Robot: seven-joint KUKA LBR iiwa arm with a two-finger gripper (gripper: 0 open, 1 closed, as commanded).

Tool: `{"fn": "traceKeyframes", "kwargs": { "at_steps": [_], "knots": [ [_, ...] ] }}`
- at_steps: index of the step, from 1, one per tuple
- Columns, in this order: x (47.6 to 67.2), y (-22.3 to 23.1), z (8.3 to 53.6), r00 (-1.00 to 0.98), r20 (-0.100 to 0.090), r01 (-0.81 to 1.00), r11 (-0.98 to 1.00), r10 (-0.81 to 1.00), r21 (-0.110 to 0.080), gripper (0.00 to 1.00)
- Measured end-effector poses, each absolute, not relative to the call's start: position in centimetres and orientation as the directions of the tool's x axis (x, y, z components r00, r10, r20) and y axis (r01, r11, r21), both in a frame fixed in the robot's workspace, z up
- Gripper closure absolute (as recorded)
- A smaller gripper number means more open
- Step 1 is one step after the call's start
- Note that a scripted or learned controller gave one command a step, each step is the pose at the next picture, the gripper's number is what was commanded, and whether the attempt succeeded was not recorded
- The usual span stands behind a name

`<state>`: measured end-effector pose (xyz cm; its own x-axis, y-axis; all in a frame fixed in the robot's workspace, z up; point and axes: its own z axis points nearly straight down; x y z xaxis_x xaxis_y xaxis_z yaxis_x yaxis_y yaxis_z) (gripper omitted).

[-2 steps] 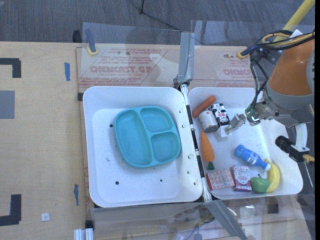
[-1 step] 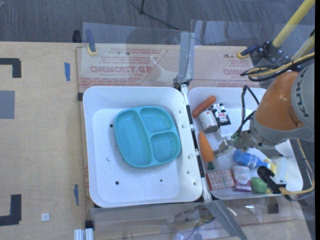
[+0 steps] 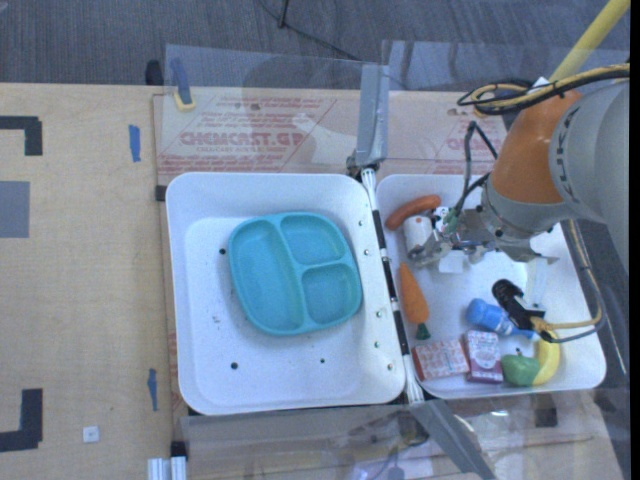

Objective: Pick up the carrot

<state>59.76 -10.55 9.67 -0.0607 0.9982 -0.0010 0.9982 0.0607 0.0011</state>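
Nearest the lens sits my orange-banded wrist; below it my claw hangs over the right bin — whether open or closed, I cannot tell. Carrot lies just beyond, toward the bin's left wall, lengthwise along it — nothing gripped yet.

An orange carrot with a small green top lies flat on the floor of the right-hand white bin, close against that bin's left wall. It runs lengthwise from far to near, its pointed orange tip toward the far side and its green end (a darker, stubby cap) toward the near side, angled slightly to the right. It rests free on the bin floor, apart from the gripper just beyond its far end, with a red-and-white packet lying near its green end.
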Motion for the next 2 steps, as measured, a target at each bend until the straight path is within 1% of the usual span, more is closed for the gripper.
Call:
{"fn": "traceKeyframes", "kwargs": {
  "at_steps": [1, 2],
  "knots": [
    [53.6, -9.7, 8.9, -0.14, -0.004, 0.99, 0.14, 0.99, 0.01, 0.0],
    [48.3, -10.5, 8.9, -0.306, -0.01, 0.952, 0.306, 0.952, 0.013, 0.0]
  ]
}}
